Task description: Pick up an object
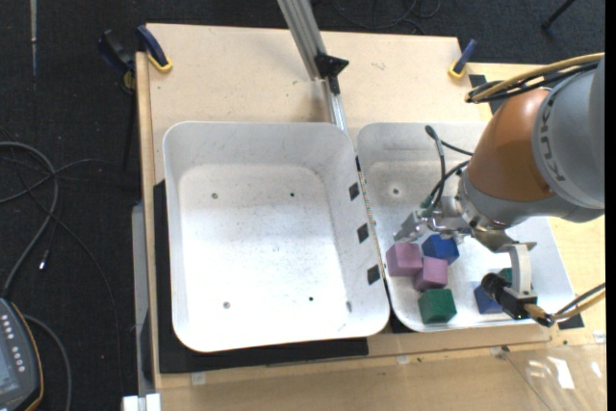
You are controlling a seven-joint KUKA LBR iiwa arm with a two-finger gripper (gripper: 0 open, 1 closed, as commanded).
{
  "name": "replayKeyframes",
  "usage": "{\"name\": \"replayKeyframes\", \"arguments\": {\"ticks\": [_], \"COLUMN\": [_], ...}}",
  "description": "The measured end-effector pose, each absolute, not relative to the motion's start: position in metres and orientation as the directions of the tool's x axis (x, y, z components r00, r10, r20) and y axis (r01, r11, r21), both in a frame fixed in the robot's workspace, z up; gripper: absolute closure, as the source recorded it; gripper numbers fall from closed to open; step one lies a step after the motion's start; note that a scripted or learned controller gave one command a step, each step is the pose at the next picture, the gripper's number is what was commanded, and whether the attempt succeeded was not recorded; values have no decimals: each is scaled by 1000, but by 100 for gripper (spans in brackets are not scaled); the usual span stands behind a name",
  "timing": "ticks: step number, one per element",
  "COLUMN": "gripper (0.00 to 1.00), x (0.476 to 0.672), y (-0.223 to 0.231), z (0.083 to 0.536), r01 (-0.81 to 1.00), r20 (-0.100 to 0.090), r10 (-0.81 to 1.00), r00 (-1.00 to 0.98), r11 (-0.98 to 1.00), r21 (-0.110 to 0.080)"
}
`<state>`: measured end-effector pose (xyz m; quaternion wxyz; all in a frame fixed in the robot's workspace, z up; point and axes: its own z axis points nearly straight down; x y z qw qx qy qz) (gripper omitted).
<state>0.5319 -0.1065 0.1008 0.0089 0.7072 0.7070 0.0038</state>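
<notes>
Several small blocks lie in the right bin (395, 159). Near its front left are a pink block (404, 257), a second pink block (434, 273) and a blue block (442, 246), all close together. A green block (437, 305) rests by the front wall, and another blue block (486, 299) sits further right. My gripper (431, 224) hangs low over the bin, just behind the blue block and the pink ones. The wrist hides what lies directly under it. I see nothing lifted off the bin floor.
The left bin (255, 226) stands beside the right one, the two sharing a middle wall (366, 226). A metal pole (294, 5) slants over the back of the bench. Orange-tipped clamps (154, 48) hold the back corners. The arm's bulky body (525, 159) overhangs the right bin's right side.
</notes>
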Motion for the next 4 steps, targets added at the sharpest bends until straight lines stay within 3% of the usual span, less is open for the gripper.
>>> {"name": "replayKeyframes", "arguments": {"ticks": [1,2,3,4], "gripper": [100,100,100,100], "x": [533,567,516,607], "y": [-107,-26,42,19], "z": [111,199,194,285], "r01": [1000,1000,1000,1000], "r20": [-7,3,3,-2], "r10": [1000,1000,1000,1000], "r00": [1,-11,-9,-3], "r11": [-1,11,9,3], "r21": [19,9,-5,13]}}
